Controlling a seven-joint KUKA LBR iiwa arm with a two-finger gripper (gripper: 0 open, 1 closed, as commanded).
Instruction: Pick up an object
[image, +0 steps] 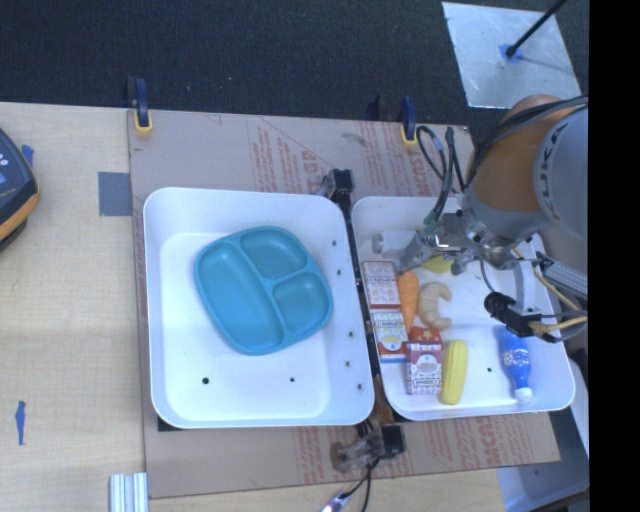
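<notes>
gripper (438, 252): low over the back of the right bin (560, 396), arm coming in from the right. I cannot tell if it is open or closed, the wrist hides it.
nothing held: I see no item clamped, so I judge the pick not yet made.
likely target: yellow item (438, 266), just under the gripper near the bin's back wall, only partly visible.
neighbours: carrot (408, 293) and pale curled piece (434, 303), touching each other, just in front of the yellow item.
other picks: 2 small cartons (381, 284) along the left wall, red carton (424, 367) beside a corn cob (454, 372), blue bottle (516, 366) near the right side.
left bin (150, 300): holds 1 blue divided plate (263, 290), well apart from the gripper.
risk 1: crowding. Carrot and curled piece lie so close that a descent could land on 2 things and grip neither.
risk 2: target partly hidden under the wrist, so I can't confirm alignment. An off-centre close would push it away.
risk 3: back wall is near. A small drift that way could strike the rim or pin the item against it.
risk 4: rounded items like these probably roll or slip out of a pinch on the lift.
my call: approach stage, grasp pending.
</notes>
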